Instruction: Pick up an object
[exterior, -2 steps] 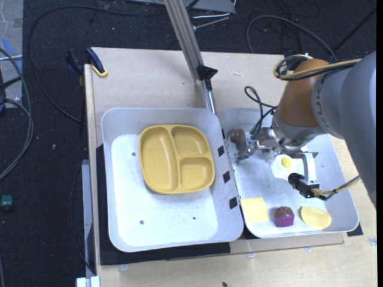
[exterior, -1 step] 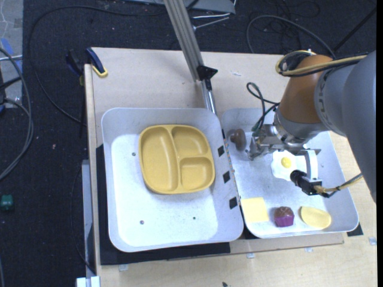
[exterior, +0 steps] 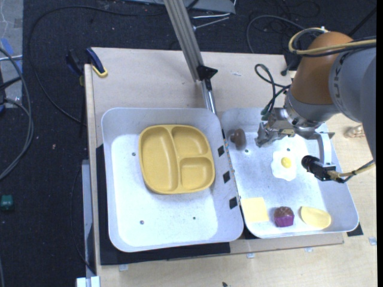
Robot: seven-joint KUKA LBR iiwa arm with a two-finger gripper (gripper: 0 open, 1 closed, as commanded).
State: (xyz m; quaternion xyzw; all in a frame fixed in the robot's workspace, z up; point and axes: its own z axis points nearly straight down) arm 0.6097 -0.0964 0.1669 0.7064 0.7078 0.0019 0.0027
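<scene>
The right bin (exterior: pixel 257 178) holds several small items. A brown lump (exterior: pixel 237 138) lies near its back left corner and a toy fried egg (exterior: pixel 285 165) sits in the middle. A pale yellow square slice (exterior: pixel 254 208), a purple piece (exterior: pixel 283 216) and a yellow oval piece (exterior: pixel 315 217) lie along the front. My gripper (exterior: pixel 263 137) hangs over the back of this bin, between the brown lump and the egg, just up and left of the egg. Nothing shows in its grasp.
A yellow divided plate (exterior: pixel 177 158) lies in the left bin (exterior: pixel 119 178). A slanted metal pole (exterior: pixel 187 34) crosses the bench behind the bins. The arm's wrist and cables (exterior: pixel 317 167) overhang the right bin's right side.
</scene>
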